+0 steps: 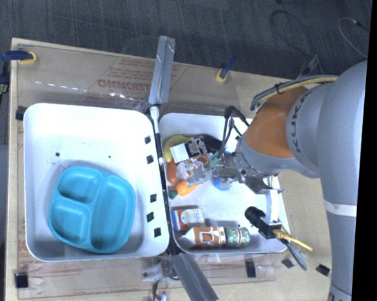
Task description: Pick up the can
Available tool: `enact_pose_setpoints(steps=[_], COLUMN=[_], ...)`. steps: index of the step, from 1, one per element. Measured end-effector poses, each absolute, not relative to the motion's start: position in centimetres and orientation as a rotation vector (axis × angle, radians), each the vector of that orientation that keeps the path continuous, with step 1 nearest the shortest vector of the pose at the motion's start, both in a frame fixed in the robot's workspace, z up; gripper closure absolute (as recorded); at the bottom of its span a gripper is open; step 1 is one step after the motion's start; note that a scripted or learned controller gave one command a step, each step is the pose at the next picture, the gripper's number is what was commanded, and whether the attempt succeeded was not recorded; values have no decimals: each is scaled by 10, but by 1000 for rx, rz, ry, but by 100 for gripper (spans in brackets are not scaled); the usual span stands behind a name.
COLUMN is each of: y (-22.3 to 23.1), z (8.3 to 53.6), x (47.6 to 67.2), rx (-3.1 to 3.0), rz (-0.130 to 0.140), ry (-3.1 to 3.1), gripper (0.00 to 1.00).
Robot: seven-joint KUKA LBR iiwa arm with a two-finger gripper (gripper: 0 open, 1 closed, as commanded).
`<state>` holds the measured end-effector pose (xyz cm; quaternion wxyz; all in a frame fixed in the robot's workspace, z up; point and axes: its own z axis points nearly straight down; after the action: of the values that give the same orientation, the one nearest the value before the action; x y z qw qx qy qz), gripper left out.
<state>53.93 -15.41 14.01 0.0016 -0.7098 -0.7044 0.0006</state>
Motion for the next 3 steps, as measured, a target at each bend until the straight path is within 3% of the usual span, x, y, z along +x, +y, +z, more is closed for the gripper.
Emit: enact_pose_setpoints(steps=[1,2,3], y=[-183,-110,-107], z=[130,98,107], x=[589,629,626], rx=[-2300,-2393,-2372], rz=[3,-13,-1], ry=[-2136,-2069,-2068], gripper=[0,0,100])
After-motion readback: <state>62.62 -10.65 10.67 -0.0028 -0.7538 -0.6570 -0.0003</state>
